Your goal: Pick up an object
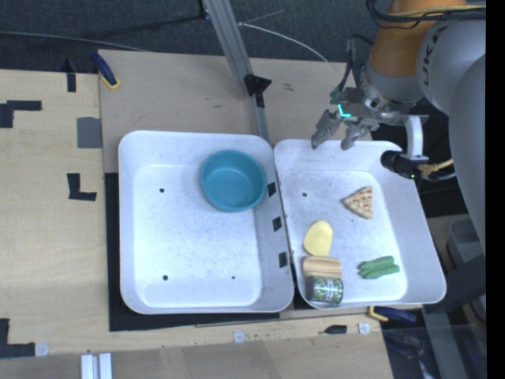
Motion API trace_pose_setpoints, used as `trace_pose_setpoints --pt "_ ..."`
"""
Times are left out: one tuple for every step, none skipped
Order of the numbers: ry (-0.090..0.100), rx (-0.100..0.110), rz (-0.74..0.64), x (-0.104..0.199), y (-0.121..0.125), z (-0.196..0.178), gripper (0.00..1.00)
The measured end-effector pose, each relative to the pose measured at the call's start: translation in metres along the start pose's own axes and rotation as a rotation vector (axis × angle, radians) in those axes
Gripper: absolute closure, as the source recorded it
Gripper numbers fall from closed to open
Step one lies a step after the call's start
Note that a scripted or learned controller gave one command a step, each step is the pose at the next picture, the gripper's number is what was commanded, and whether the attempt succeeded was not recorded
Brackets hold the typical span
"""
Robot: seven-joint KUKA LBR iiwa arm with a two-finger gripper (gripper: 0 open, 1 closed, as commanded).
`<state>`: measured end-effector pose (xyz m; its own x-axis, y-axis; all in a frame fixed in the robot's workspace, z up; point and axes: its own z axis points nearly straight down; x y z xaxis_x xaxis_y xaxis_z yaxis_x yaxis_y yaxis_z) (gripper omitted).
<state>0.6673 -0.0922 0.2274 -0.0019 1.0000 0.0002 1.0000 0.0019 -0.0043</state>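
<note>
Left bin: the shallow white plastic bin on the left (150,290) holds one round blue bowl (233,180), sitting upright near its far right corner.

Right bin: the shallow white plastic bin on the right (418,235) holds four small things. A tan waffle-patterned wedge (359,202) lies toward the far right; a pale yellow rounded piece (319,238) lies near the left wall; a green pod-shaped piece (379,268) lies toward the near right.

Near corner of the right bin: a short can with a tan top and green label (324,280) lies on its side just below the yellow piece, close to or touching it.

Gripper: the grey two-finger gripper (335,135) hangs over the far rim of the right bin, well apart from all four objects.

Jaws: spread apart, with nothing between them.

Arm: the grey arm with its orange band (410,22) comes in from the right and is cut off by the frame.

Hard to make out: the can's label is too blurred to read, and the yellow piece is possibly a toy food item.
</note>
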Motion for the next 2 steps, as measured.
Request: trace_pose_setpoints --pt "0.0 -0.003 0.0 0.0 0.001 -0.001 0.0" --pt "-0.002 0.001 -0.001 -0.001 0.008 0.047 0.0"
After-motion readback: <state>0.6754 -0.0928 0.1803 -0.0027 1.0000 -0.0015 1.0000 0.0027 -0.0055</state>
